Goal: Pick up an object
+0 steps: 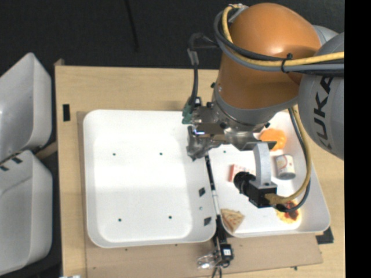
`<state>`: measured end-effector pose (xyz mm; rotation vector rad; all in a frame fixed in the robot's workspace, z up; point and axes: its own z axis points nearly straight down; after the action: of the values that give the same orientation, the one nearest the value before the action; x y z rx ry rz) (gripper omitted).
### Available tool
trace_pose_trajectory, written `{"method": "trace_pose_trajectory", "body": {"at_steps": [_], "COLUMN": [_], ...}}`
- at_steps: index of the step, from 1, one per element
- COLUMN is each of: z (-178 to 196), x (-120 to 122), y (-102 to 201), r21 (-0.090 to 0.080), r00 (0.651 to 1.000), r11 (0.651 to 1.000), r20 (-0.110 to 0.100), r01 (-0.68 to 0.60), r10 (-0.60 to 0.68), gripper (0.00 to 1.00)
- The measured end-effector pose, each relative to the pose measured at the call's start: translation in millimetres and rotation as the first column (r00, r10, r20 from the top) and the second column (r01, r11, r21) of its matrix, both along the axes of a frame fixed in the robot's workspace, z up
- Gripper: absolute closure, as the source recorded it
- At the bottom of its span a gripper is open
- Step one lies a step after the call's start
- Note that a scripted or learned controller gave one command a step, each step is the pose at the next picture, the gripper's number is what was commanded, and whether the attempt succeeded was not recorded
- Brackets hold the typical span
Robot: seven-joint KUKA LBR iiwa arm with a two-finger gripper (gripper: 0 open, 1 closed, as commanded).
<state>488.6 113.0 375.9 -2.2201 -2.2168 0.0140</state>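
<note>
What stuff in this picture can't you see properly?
All in the camera view:
- Right bin: its far half is hidden under the arm.
- Orange thing: partly covered by the arm, so its shape is unclear.
- Red and white thing: too small and blurry to name.
- Small orange thing in the near corner: half hidden behind the robot's own parts.

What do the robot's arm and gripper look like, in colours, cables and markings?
The arm is grey, with dark letters "KU" on its side and a rounded orange band. Black and yellow cables loop over the band. The gripper is dull grey metal.
</note>
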Motion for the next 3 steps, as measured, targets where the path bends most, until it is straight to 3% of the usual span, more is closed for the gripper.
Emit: {"method": "trace_pose_trajectory", "body": {"at_steps": [1,2,3], "z": [62,-47,66], "x": [39,6,2], "y": [-46,-30,-1], "r21": [0.002,0.001,0.007], "r00": [1.000,1.000,1.000], "r11": [1.000,1.000,1.000], "r20": [0.018,-0.003,0.023], "r01": [0.002,-0.002,-0.008], "r10": [-0.002,0.002,0.008], "gripper": [1.00,1.00,1.00]}}
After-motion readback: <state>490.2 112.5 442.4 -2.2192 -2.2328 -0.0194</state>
